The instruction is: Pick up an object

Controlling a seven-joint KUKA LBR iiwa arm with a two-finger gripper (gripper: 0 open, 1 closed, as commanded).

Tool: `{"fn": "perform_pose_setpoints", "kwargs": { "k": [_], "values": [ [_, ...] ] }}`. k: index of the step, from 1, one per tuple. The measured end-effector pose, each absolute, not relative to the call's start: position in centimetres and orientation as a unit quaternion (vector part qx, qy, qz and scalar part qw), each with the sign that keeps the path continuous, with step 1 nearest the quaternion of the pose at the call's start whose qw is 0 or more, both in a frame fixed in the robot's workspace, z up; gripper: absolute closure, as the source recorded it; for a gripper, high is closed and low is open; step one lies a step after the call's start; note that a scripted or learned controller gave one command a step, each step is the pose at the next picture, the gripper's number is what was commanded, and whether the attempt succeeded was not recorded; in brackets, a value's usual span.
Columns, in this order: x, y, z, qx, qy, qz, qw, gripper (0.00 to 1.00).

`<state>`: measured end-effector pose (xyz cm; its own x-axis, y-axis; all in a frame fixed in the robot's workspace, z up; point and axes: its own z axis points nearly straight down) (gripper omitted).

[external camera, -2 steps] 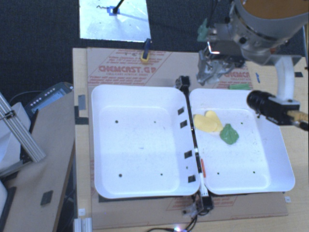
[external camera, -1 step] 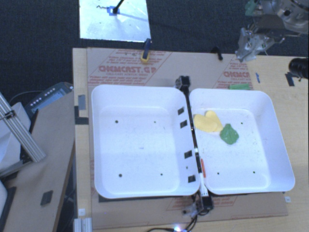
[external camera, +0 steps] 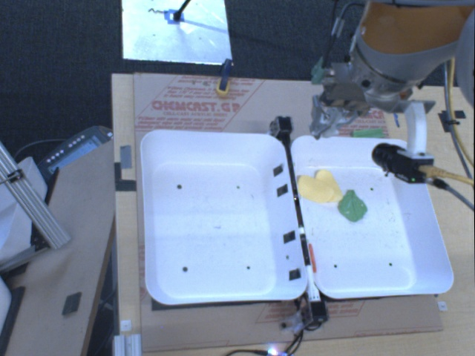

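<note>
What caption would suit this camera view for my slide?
Gripper above the far edge of the right bin, which holds a yellow object and a green object.

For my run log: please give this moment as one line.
hand: above right bin's far edge | holding: nothing seen | yellow object, green object: in right bin

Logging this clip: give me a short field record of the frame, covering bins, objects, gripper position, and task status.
bins: two white bins, left bin and right bin, side by side
objects: yellow object and green object, close together in the right bin's upper left
gripper: gripper above the right bin's far edge, apart from both objects
held: nothing seen between its fingers
task status: pick not yet done
</note>
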<state>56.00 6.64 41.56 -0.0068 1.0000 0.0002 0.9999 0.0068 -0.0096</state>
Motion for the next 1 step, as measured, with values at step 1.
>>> {"fn": "perform_pose_setpoints", "kwargs": {
  "k": [1],
  "values": [
    [53.59,9.64,54.32,-0.704,-0.71,-0.0072,-0.004,1.0]
  ]
}}
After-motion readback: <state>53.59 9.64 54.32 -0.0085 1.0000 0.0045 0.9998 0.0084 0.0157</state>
